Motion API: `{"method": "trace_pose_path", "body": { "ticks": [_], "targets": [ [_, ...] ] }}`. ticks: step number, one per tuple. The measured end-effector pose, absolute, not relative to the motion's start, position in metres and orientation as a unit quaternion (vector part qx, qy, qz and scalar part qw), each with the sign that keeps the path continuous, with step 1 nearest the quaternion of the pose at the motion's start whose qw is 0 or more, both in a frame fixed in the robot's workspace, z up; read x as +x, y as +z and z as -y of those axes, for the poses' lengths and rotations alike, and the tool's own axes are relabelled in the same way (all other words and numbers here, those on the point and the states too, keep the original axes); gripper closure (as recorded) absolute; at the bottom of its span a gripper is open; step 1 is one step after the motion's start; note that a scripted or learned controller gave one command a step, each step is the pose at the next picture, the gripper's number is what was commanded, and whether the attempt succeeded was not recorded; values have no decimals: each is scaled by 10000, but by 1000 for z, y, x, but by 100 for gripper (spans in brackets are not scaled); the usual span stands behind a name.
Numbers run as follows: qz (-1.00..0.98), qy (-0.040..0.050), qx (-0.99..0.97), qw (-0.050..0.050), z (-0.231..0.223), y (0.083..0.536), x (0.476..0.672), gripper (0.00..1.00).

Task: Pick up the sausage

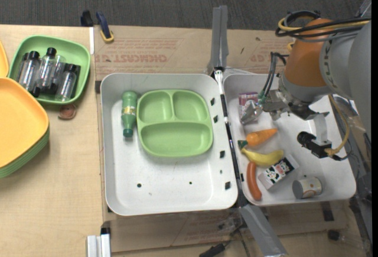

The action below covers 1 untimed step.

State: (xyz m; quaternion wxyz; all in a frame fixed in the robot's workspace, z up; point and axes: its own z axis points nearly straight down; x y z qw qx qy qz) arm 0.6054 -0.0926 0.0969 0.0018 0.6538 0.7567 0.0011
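- Below, the wooden worktop (59,202) carries two shallow white bins; my grey arm hangs over the right bin (342,182).
- Left bin (171,191): a green divided plate (175,123), with a green bottle (128,113) beside it.
- My end effector (253,113) hovers near the right bin's far-left corner; I cannot tell its state.
- The red-orange sausage (253,181) lies at the near-left edge, below a yellow banana (264,156) and an orange carrot (261,137).
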Motion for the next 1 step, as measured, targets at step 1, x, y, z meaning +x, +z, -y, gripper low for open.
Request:
{"method": "trace_pose_path", "body": {
  "ticks": [1],
  "targets": [
    [-6958,-10,7182,-13,111,91,560,0]
  ]
}}
